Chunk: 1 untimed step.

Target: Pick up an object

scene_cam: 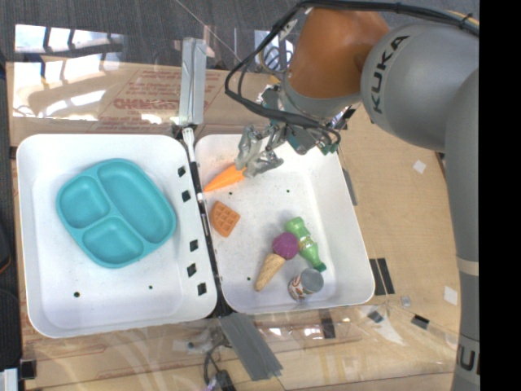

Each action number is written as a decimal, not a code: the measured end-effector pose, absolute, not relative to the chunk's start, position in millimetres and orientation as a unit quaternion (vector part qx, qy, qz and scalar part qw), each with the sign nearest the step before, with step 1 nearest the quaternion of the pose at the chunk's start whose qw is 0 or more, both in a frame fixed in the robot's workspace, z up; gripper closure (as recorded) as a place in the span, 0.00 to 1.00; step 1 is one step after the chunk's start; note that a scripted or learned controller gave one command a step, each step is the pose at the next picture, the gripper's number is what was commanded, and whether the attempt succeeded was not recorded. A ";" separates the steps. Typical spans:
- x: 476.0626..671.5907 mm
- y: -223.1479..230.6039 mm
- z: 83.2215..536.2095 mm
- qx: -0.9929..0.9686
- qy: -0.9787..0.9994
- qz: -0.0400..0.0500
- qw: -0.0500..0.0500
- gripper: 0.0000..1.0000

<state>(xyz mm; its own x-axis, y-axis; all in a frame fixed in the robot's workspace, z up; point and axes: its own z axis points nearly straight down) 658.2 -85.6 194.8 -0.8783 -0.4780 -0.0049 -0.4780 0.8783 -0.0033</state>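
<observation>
My gripper hangs over the far left part of the right bin. Its fingers sit at the green-topped end of an orange toy carrot, which lies slanted beside the bin's left wall. Whether the fingers clamp the carrot is not clear from this angle. Lower in the same bin lie a small waffle, an ice-cream cone with a purple scoop, a green bottle and a small grey can.
The left bin holds a teal divided plate. A metal divider post stands at the back between the bins. The arm's orange band and grey body loom over the right bin's far right.
</observation>
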 end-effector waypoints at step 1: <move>659.1 -85.0 205.1 -0.248 0.969 -0.001 0.004 1.00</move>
<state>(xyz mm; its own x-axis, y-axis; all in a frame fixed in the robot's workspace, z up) 659.1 -85.0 205.1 -0.8771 -0.4802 -0.0074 -0.4802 0.8772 -0.0048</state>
